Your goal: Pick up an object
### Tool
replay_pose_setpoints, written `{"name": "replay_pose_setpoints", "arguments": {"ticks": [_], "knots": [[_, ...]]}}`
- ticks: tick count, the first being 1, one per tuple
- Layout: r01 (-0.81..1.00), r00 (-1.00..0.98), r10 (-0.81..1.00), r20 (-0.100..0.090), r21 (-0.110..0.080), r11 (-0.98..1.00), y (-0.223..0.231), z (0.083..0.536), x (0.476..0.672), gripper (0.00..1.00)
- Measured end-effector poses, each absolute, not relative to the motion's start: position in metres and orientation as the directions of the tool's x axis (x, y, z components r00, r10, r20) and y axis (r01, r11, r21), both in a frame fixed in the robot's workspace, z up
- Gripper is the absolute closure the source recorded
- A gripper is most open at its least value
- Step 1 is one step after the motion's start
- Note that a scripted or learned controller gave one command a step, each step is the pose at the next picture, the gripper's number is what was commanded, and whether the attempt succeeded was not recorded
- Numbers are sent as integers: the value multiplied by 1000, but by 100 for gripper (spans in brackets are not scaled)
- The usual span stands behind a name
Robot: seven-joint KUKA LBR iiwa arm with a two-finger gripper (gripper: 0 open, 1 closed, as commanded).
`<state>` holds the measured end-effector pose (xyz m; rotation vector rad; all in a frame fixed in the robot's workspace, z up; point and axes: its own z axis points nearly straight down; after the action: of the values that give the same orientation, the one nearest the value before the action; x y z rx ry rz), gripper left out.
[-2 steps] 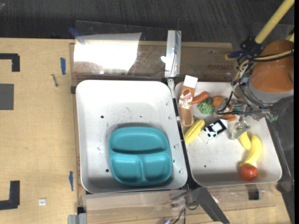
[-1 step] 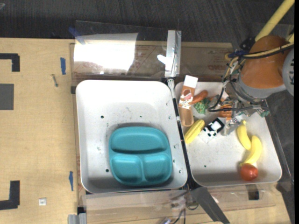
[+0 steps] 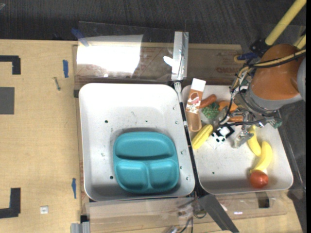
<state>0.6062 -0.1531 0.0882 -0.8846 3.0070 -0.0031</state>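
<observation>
The banana [image 3: 261, 155] lies in the right bin [image 3: 286, 178], just below and a little right of the tool [image 3: 241, 139], with a red tomato [image 3: 259, 179] touching its lower end. To the left of the tool are a black-and-white die [image 3: 222, 133], a second yellow piece [image 3: 201, 136], a small carton [image 3: 195, 104] leaning on the bin's left wall, and some green and orange play food [image 3: 212, 108] above them. Whether the tool is released or clenched cannot be told from this angle; well to its left, the other bin [image 3: 92, 130] holds a teal divided tray [image 3: 145, 161] on the surface [image 3: 34, 144].
</observation>
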Motion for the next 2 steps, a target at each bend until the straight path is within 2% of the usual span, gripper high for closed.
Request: {"name": "replay_pose_setpoints", "arguments": {"ticks": [1, 2], "knots": [[-540, -841, -540, -16, -11, 841, -152, 102, 609, 100], [-389, -921, -390, -19, -8, 921, -93, 251, 626, 100]]}}
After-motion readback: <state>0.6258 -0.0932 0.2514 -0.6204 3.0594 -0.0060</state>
